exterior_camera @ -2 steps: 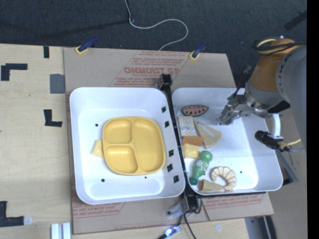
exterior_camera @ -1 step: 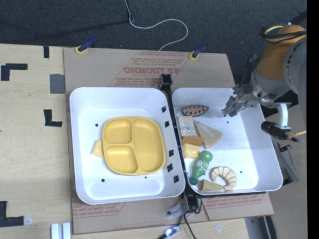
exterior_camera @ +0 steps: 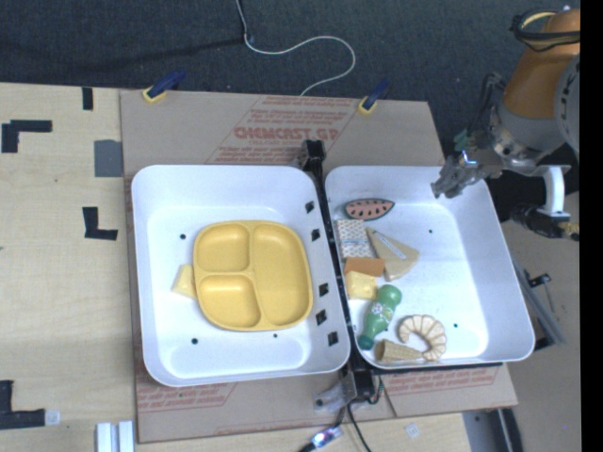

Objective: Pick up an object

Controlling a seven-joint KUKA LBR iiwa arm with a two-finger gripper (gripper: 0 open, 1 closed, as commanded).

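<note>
I see my gripper (exterior_camera: 452, 179) over the right bin's (exterior_camera: 490, 281) far right rim, its grip state unclear, well apart from the croissant (exterior_camera: 423, 333).

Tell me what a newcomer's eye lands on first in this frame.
First the yellow sectioned plastic plate, filling the middle of the left white bin. Next the cluster of toy food along the right white bin's left side, including a green toy bottle. The grey arm's gripper hovers at that bin's far right corner.
</note>
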